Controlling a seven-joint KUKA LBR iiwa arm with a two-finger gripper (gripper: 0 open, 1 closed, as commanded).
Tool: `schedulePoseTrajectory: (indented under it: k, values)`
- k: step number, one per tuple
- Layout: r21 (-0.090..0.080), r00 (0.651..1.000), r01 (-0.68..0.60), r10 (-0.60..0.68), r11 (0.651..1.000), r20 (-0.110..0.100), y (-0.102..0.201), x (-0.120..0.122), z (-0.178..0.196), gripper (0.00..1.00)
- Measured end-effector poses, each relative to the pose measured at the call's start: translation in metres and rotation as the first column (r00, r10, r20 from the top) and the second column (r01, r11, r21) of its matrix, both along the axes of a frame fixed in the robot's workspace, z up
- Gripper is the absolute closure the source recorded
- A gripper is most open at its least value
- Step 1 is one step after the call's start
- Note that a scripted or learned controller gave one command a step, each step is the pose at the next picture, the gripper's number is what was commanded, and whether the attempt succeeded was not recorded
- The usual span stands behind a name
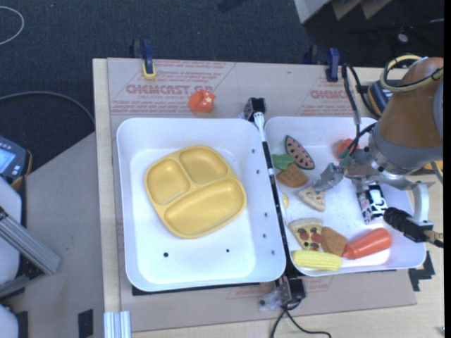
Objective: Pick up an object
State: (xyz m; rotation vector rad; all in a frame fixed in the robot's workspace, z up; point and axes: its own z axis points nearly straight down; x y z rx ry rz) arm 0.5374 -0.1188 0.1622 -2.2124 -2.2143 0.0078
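Note:
My gripper (328, 177) hangs low over the middle of the right bin (394, 259), at the end of the grey and orange arm coming in from the right. Just below and left of it lies a small pizza wedge (313, 198). A brown cookie (291, 177), a green piece (282, 162) and a watermelon slice (299, 152) lie to its left. Along the bin's front are a pizza slice (305, 234), a brown bread piece (334, 242), a corn cob (317, 260) and an orange carrot (368, 243). Nothing visible is held.
The left bin (141, 259) holds a yellow divided plate (195, 189). A small orange-red toy (201, 101) sits on the board behind it. A black-and-white toy (371, 204) and a red piece (344, 146) lie beside the arm. Clamps (147, 56) stand at the board's back edge.

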Motion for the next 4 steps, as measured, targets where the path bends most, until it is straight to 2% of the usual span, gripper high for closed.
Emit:
schedulePoseTrajectory:
  k: [1,2,3,4]
  values:
    - [0.000,1.000,0.001,-0.001,1.000,0.001,0.025,-0.055,-0.041,0.00]
    - [-0.004,1.000,-0.006,0.006,1.000,0.020,0.075,-0.036,0.026,0.00]
    - [0.001,1.000,0.007,-0.007,1.000,0.009,0.025,-0.058,-0.080,0.00]
    - [-0.009,1.000,0.003,-0.003,1.000,0.026,0.024,-0.055,-0.063,1.00]
